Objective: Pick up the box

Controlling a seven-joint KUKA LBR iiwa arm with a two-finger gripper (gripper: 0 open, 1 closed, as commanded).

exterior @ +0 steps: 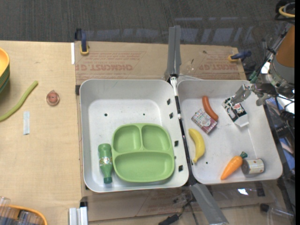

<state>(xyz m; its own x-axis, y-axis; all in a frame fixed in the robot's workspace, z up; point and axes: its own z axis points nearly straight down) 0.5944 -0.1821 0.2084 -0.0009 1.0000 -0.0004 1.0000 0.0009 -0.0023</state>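
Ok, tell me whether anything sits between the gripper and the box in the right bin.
Nothing visible does. The gripper hangs at the upper right of the right bin, right beside the box, with no object between them. The sausage and small packet lie further left, off that line.

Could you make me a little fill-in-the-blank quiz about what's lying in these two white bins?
1. The green three-compartment plastic tray lies in the ____ white bin.
2. The green plastic bottle lies on the ____ side of that tray.
3. The yellow banana lies in the same bin as the ____ carrot.
4. The arm's end effector is above the ____ white bin, near the small white printed box.

Missing words: left; left; orange; right
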